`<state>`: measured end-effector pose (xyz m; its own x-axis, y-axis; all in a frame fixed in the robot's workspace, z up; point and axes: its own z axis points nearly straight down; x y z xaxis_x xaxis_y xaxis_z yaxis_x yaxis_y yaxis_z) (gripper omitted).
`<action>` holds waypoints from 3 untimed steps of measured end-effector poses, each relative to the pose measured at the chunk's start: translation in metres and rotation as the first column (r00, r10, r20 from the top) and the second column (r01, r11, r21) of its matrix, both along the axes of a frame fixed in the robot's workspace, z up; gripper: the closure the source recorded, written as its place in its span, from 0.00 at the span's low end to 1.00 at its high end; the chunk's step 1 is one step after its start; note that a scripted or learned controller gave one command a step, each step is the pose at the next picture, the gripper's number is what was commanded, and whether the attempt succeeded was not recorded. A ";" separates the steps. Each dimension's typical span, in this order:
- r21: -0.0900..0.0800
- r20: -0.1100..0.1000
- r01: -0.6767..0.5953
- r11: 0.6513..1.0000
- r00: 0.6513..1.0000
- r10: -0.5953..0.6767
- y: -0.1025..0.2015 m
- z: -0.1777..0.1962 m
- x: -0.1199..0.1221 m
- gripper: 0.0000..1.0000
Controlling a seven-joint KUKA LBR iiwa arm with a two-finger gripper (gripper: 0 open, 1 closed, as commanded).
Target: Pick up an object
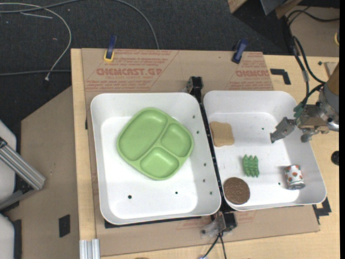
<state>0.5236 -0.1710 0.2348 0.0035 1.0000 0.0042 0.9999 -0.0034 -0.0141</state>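
Green ridged block (250,165), upright, free-standing

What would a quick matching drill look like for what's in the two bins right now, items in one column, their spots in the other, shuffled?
Items:
1. green divided plate
2. tan sponge-like piece
3. brown round disc
4. small patterned can

Places:
A. right bin, near corner by the divider between the bins
B. middle of the left bin
C. right bin, near its outer right wall
D. right bin, against the divider, farther back

Pairs: 1-B, 2-D, 3-A, 4-C
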 end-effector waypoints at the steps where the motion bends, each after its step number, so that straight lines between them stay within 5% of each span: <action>1: -0.003 0.013 -0.004 1.000 1.000 0.004 0.000 0.007 0.003 0.00; 3: -0.001 0.008 -0.003 1.000 1.000 0.003 -0.007 -0.103 0.006 0.00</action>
<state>0.5295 -0.1785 0.1316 0.0005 1.0000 0.0029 1.0000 -0.0005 -0.0064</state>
